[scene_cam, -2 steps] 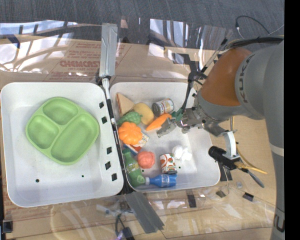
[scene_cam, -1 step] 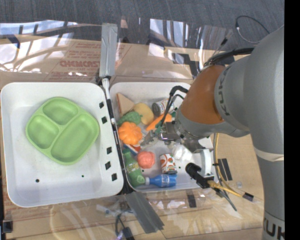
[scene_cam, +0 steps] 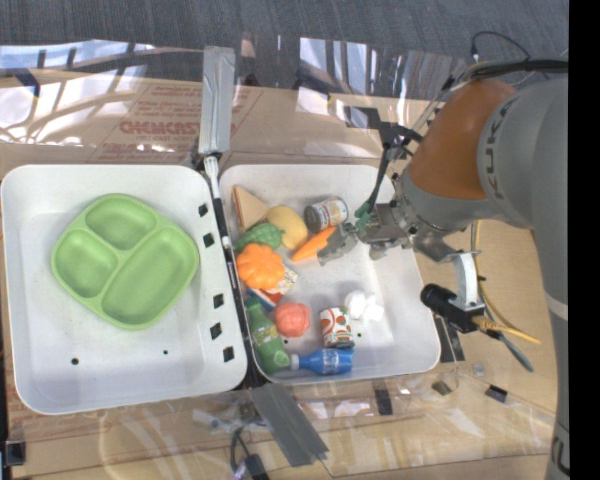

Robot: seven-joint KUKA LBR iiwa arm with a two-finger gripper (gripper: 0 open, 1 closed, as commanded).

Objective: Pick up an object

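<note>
Since the end effector (scene_cam: pixel 342 240) hangs low over the right bin (scene_cam: pixel 405 340), right at the thick end of the toy carrot (scene_cam: pixel 313 244), that carrot looks the likeliest thing to be picked; whether its parts are spread or pressed together I cannot tell, as they blur into the clutter. The carrot lies slantwise near the bin's middle, just beside a small tin can (scene_cam: pixel 326 213) and a yellow potato-like piece (scene_cam: pixel 288 226); judged by its look it is hollow plastic, light, stiff and smooth, so it may slip; a hold across the fatter middle seems safer than the tapered tip.

Counted, there are two white bins; the left bin (scene_cam: pixel 40 368) bears one green divided plate (scene_cam: pixel 126 259). The right bin holds one carrot, one can, one yellow piece, one tan wedge (scene_cam: pixel 246 206), one green vegetable (scene_cam: pixel 260 236), one orange pepper (scene_cam: pixel 260 266), one pink-red ball (scene_cam: pixel 292 318), one small red-and-white pot (scene_cam: pixel 333 325), one white crumpled lump (scene_cam: pixel 363 307), one blue-capped bottle (scene_cam: pixel 320 362) and a green piece (scene_cam: pixel 263 330) by the near left wall.
</note>
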